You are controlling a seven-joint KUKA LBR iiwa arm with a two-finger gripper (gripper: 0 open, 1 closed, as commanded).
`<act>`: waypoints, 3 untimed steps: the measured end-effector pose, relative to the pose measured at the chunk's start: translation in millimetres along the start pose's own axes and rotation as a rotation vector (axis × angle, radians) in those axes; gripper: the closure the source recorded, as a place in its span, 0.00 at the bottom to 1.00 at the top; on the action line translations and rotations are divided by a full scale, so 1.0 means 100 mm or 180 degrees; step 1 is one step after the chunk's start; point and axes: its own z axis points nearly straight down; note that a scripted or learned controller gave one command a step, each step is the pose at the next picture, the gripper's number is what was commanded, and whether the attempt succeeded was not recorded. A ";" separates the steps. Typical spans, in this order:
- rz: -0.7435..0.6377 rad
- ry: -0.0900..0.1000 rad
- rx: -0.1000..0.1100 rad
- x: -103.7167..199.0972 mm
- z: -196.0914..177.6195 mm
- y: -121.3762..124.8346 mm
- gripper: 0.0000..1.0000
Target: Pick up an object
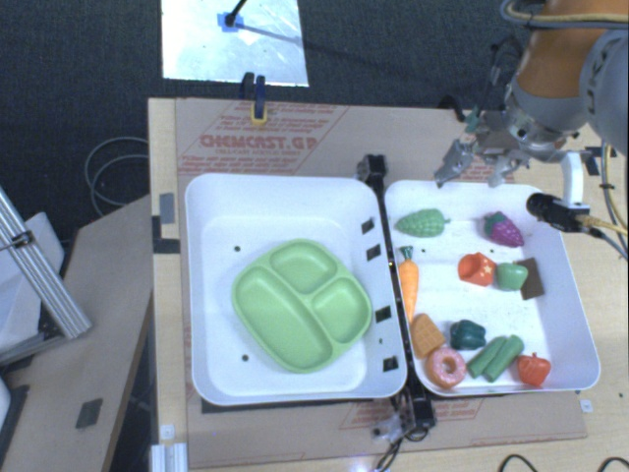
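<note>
Below the open, empty gripper [475, 168] lies the green toy [422, 223].

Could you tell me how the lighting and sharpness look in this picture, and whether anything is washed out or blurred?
In the camera view, light is even and soft across both bins; the right bin is bright white, its rim nearly washed out; the shiny sheet at the top glares; the gripper looks slightly blurred, while the green tray and toy carrot are fairly sharp.

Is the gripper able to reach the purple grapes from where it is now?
Probably yes. The gripper hangs above the right bin's far edge, and the purple grapes lie close by with open space around them and nothing on top.
</note>
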 end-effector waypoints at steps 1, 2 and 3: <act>-0.0005 -0.0003 -0.0036 0.00 -0.07 0.02 0.00; -0.0003 0.0000 -0.0024 0.08 0.46 -0.05 0.00; 0.0003 -0.0001 -0.0020 0.04 1.07 -0.08 0.00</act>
